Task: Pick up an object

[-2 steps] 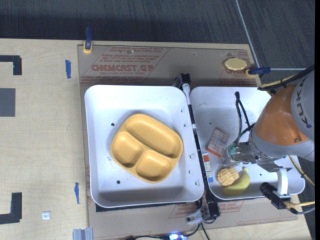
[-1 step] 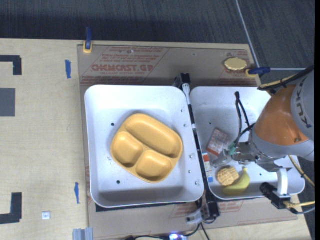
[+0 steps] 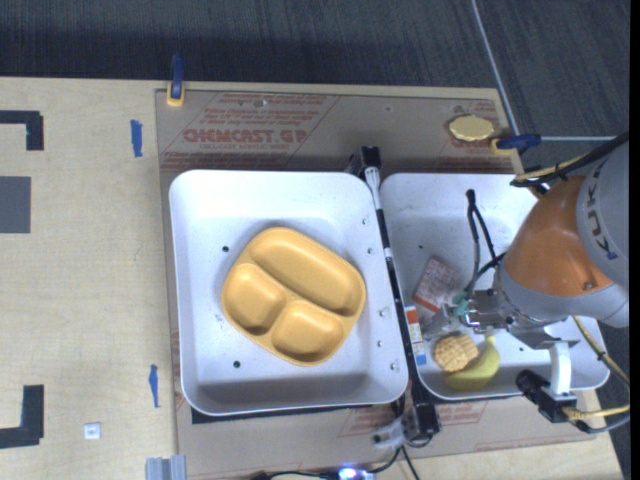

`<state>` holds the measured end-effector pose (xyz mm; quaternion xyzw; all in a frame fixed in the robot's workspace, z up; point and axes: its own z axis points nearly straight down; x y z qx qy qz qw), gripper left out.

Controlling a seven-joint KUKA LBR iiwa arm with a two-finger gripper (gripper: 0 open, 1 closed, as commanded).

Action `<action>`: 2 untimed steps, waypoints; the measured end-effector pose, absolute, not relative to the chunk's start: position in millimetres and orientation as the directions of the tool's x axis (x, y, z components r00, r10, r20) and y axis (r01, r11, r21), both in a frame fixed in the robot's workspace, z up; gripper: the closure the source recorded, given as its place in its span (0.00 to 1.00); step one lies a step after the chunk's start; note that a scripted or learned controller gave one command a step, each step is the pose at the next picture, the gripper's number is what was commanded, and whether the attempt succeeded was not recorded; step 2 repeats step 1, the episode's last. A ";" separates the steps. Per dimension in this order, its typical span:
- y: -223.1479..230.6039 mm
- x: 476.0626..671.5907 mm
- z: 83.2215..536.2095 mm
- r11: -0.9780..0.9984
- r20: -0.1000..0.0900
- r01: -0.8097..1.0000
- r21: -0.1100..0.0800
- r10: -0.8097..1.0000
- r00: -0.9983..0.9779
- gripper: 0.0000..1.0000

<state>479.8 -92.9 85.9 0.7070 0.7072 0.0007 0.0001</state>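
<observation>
While the grey arm with the orange band (image 3: 560,248) leans in from the right side of the frame, its gripper (image 3: 470,313) hangs low over the right white bin (image 3: 420,203), near the bottom middle of that bin. I cannot tell how the gripper is set, because the arm covers most of it.

Just below the gripper sits a round tan waffle-like cracker (image 3: 455,350). It leans against a yellow banana-shaped toy (image 3: 484,364), and the two touch each other near the bottom edge of the right bin. Up and to the left of the gripper lies a small white and red paper packet (image 3: 433,280), close to the wall between the two bins. A black cable (image 3: 478,230) runs down from the upper part of the right bin to the gripper.

The left white bin (image 3: 200,208) sits in the middle of the frame. Inside it rests a big yellow plastic tray with three rounded hollows (image 3: 292,294), turned at a slant.

Both bins stand on a brown cardboard sheet with red print (image 3: 250,128). A small round tan disc (image 3: 471,127) lies on the cardboard in the upper right, above the right bin.
</observation>
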 end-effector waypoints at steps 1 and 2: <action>-93.6 481.9 96.8 0.000 -0.002 1.000 0.008 1.000 0.000 1.00; -93.6 481.9 96.8 0.000 -0.002 1.000 0.008 1.000 0.000 1.00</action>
